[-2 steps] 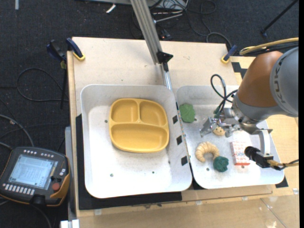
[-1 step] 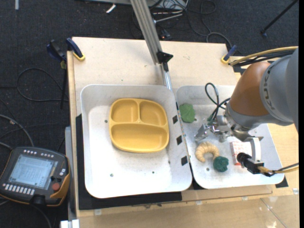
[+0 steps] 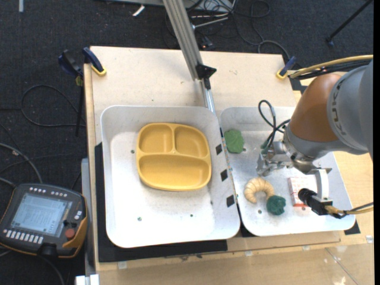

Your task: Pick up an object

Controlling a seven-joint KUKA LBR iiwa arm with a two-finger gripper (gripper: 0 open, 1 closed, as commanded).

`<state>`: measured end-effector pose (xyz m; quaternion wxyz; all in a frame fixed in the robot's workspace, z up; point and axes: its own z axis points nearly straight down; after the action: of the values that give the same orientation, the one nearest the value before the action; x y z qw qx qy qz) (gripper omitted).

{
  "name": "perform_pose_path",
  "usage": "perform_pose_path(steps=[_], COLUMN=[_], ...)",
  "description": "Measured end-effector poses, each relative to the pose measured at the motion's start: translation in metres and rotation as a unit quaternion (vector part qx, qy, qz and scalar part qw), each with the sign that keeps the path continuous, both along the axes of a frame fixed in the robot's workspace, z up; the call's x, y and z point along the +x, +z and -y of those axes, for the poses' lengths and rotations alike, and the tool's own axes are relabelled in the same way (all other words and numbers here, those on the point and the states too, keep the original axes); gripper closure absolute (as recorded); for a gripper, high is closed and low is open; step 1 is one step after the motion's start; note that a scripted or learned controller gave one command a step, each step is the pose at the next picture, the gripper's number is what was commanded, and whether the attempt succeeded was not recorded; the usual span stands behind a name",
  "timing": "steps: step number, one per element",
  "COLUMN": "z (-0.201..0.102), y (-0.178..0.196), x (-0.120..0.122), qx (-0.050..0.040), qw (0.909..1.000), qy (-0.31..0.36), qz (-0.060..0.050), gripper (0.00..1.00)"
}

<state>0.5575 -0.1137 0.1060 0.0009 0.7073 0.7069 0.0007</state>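
Claw [image 3: 267, 162] low over right bin [image 3: 338, 183]; finger spread cannot be told. Croissant [image 3: 259, 189] just at its 6 o'clock, dark green ball [image 3: 275, 205] touching croissant at 4 o'clock. Light green lump [image 3: 233, 141] at claw's 10 o'clock. Yellow divided tray [image 3: 174, 157] in left bin [image 3: 119, 177].

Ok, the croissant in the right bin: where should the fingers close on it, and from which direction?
Take the croissant across its thick middle, coming straight down from above. It lies flat as an arch with its ends curling toward the bin's near edge, so the middle is the widest, steadiest part. Set the fingers across the arch; the dark green ball sits close by its right end, so keep clear of that side.
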Motion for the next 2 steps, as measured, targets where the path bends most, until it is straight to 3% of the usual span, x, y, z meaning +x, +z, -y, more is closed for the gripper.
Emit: perform_pose_path(steps=[2], z=[-0.007], y=[0.102], x=[0.007], qx=[-0.0005], qw=[1.0000], qy=[0.002], qz=[0.002], gripper=[1.00])
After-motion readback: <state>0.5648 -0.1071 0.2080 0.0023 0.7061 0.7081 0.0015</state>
